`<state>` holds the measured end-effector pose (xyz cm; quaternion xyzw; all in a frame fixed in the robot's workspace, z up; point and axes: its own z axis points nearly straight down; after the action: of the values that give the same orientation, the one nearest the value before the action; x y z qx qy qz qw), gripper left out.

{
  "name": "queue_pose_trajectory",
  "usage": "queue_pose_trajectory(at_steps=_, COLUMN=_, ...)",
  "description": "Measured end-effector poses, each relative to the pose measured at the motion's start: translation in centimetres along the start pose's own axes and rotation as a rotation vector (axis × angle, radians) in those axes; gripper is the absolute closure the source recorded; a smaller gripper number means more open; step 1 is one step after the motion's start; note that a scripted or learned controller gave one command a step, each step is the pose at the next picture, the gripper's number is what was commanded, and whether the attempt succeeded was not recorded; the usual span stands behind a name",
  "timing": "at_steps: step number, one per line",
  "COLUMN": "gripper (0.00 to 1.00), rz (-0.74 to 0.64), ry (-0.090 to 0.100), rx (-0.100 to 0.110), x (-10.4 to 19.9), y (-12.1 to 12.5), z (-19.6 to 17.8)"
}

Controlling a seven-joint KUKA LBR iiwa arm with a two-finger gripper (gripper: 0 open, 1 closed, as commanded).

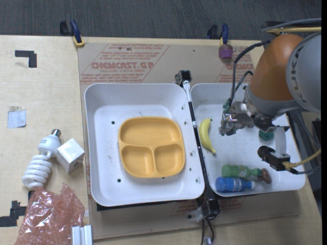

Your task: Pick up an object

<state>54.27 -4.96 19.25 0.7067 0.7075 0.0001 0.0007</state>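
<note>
— What's in the right bin (245, 93)?

— A curved yellow banana (206, 135) lying along its left wall. Near the front wall there's a blue bottle (234, 184) on its side, and just behind it a green bottle (244, 171), also lying flat, with a brownish cap. Both look like smooth plastic.

— And the gripper (229, 124)?

— Metal, hanging low over the middle of that bin, just right of the banana and not touching it. I can't tell whether it's parted or closed. Nothing visibly between its fingers. The grey arm (286, 75) with its orange band leans in from the right.

— The left bin (102, 137)?

— A glossy yellow tray (152, 147) with three compartments, rounded corners. Outside, on the wooden bench (41, 101), a white spiral bulb (41, 162) beside a small white cube (70, 154).
</note>
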Motion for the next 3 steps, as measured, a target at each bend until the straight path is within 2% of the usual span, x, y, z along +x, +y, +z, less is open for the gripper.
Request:
queue_pose_trajectory(at_steps=1, gripper=0.00, rz=0.003, ry=0.000, rx=0.002, x=-5.2, y=0.2, z=10.0)
queue_pose_trajectory(at_steps=2, gripper=0.00, rz=0.003, ry=0.001, rx=0.001, x=-5.7, y=-4.9, z=10.0)
queue_pose_trajectory(at_steps=3, gripper=1.00, rz=0.005, ry=0.000, rx=-0.001, x=-5.8, y=-4.8, z=9.0)
